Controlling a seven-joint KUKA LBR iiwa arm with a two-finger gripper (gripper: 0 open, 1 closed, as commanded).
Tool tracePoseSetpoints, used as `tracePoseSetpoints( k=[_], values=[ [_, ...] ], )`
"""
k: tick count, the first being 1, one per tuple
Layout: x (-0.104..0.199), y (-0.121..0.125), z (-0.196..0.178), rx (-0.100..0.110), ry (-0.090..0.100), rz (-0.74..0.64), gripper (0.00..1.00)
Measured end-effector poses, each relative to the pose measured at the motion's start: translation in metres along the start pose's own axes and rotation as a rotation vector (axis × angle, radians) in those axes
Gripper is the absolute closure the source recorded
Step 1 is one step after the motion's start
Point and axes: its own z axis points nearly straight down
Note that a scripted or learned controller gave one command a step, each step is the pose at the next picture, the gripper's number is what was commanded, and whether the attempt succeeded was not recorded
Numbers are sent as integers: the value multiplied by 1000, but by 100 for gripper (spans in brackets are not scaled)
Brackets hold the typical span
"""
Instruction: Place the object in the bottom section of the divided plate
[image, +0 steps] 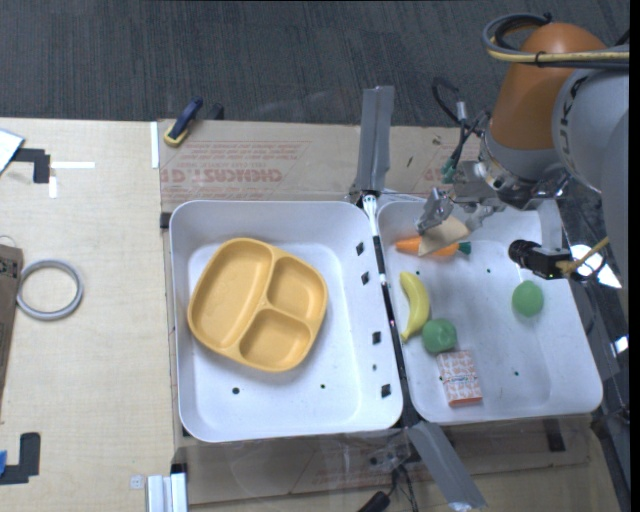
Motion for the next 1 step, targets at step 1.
tracePoseSetpoints(
  k=[1],
  values=[
    [62,14,3,-1,1,-74,100]
  ],
)
